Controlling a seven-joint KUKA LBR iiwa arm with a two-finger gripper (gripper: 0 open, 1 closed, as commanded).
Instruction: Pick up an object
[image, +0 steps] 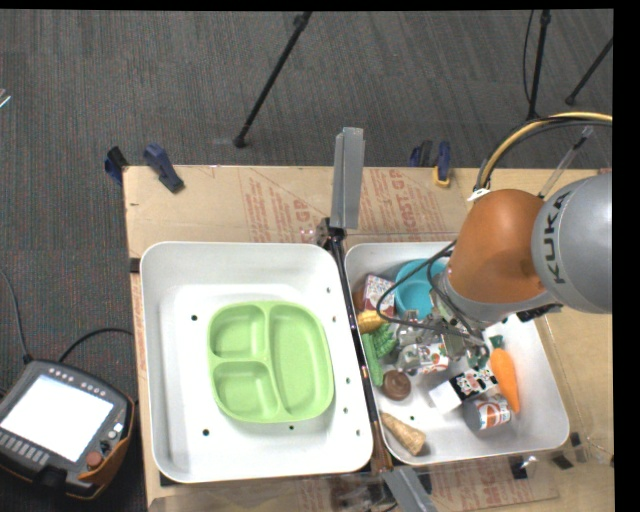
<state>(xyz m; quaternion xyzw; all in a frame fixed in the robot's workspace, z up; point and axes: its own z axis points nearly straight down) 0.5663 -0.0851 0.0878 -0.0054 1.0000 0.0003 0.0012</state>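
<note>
At the lower left edge a tablet (50, 425) sits on the floor, partly cut off. On the surface (250, 200), two white bins lie side by side. The left bin (160, 270) holds one green divided plate (270, 360). The right bin (545, 425) holds a crowded pile: one blue cup (412, 292), half hidden by the arm (520, 255); one orange carrot (505, 378); one small can (488, 413); one brown round piece (397, 384); one tan cone-shaped piece (405, 433); and several small items too tangled to tell apart. The gripper (432, 345) is low among them, mostly covered by the wrist, so whether it is released or clenched cannot be told.
</note>
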